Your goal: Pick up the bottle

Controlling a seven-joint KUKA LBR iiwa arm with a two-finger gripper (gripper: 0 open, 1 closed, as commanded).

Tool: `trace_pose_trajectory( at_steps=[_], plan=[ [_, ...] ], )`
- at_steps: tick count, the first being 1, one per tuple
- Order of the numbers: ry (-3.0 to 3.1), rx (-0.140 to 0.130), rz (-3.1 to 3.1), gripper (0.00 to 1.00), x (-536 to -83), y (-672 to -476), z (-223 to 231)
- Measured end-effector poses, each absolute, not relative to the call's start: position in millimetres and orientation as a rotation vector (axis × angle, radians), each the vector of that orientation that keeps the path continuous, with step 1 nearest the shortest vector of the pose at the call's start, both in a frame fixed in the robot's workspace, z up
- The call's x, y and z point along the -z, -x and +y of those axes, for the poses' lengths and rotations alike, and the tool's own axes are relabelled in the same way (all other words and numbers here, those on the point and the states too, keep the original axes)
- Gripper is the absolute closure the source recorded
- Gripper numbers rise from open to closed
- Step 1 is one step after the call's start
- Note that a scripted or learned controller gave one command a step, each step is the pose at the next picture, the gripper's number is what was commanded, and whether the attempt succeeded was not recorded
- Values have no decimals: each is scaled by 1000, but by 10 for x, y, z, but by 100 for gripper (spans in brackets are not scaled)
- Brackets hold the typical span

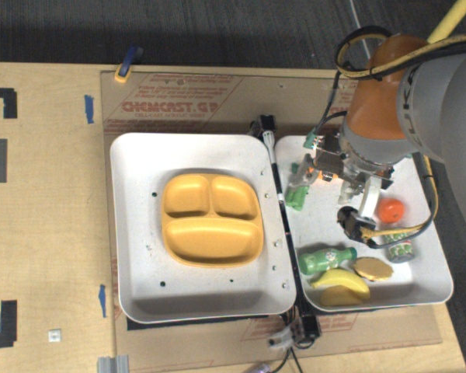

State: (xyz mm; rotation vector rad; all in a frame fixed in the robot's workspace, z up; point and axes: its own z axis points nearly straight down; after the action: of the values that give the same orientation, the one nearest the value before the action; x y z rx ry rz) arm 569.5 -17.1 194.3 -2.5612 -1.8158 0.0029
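Observation:
The bottle (325, 259) is green with a pale label and lies on its side near the front left of the right bin (431, 286), its cap pointing right. My gripper (363, 195) hangs over the middle of that bin, behind the bottle and a little to its right, well apart from it. Nothing can be seen held in the gripper.
A banana (343, 284) and a brown biscuit-like disc (373, 268) lie just in front of the bottle. An orange ball (391, 209) and a small can (401, 249) sit to the right. A small green object (297, 196) lies by the bin's left wall. The left bin (132, 208) holds a yellow divided plate (212, 217).

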Motion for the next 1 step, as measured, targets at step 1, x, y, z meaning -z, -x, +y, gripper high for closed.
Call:
trace_pose_trajectory(
  at_steps=[1],
  plan=[
    [2833,-3,-1354,0,-1845,-5636,50]
  ],
)
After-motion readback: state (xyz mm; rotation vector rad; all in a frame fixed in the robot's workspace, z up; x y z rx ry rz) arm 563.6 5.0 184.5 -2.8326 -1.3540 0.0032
